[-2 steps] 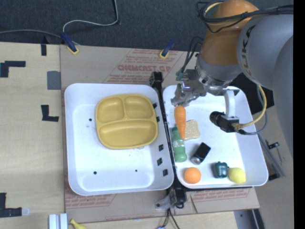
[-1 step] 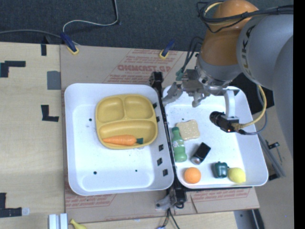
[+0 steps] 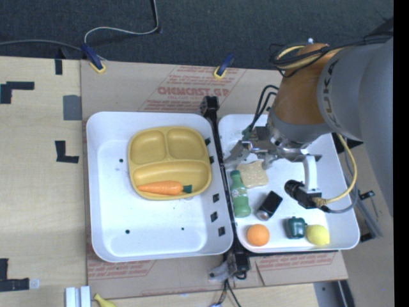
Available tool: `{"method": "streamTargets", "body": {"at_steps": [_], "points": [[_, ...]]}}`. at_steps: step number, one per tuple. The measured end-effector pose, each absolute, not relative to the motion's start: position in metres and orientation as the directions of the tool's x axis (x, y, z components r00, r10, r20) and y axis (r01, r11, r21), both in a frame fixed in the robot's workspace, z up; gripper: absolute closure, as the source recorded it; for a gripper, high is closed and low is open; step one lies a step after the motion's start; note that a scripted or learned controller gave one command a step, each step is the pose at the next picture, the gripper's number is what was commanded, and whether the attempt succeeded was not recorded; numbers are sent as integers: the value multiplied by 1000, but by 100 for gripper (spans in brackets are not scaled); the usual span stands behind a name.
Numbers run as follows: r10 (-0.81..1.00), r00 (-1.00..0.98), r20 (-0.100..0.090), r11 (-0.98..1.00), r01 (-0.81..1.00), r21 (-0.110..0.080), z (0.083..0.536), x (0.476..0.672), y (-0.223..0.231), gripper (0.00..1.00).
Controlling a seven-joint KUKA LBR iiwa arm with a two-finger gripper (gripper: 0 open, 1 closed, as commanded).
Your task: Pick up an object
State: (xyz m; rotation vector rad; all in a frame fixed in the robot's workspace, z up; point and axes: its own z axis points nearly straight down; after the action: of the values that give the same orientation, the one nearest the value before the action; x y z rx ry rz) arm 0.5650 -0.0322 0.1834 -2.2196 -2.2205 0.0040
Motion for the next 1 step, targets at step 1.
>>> {"method": "streamTargets", "body": {"at_steps": [1], "points": [[1000, -1, 0, 1, 1000, -2, 184, 523, -54, 0]]}}
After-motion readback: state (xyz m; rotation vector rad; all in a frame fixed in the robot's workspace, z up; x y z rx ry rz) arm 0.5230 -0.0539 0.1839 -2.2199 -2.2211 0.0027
